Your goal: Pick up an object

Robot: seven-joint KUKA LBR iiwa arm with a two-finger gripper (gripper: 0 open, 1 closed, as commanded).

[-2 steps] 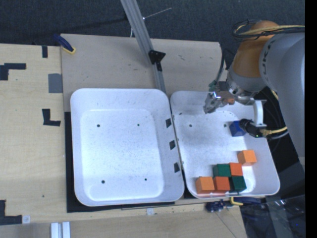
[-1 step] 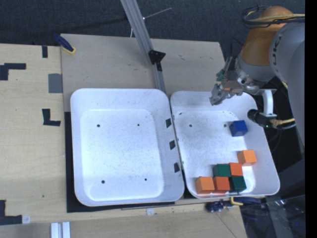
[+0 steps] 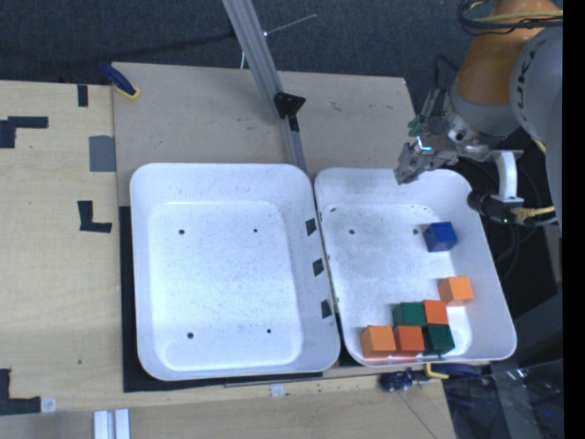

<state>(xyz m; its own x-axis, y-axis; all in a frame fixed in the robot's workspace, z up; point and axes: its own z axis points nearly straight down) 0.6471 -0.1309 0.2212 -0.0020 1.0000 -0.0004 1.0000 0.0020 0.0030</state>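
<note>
Pale wood covers the bench [image 3: 55,273], with some dark tape marks on it, and on this bench two shallow white bins stand side by side on a black mat. I will use the right bin [image 3: 366,245] as my reference for all places.

From the right side the grey arm [image 3: 503,62] reaches in, and its gripper [image 3: 411,167] hangs above the far rim of the right bin, near the far right corner. Nothing is visible under it. Whether it stands wide or narrow I cannot tell; from this angle it looks only like one dark lump.

Closest to the gripper, in the right half of the bin and a little toward the far end, lies a blue cube [image 3: 440,236], alone and well apart from the others. Further toward the near end, against the right wall, sits an orange cube [image 3: 455,289]. At the near right corner a tight group of blocks [image 3: 411,329] is packed together: orange, green and one reddish, all touching or almost touching.

The left bin [image 3: 146,245], just beside the right bin, shows only its speckled floor. A grey metal bar [image 3: 260,53] runs from the far side down to the gap between the two bins.

In my judgement the task is at its beginning. No object is lifted; every block rests on the bin floor. What is left is nearly everything: to descend over one block, to close on it and to raise it. The blue cube seems the easiest choice, because it stands free.
</note>
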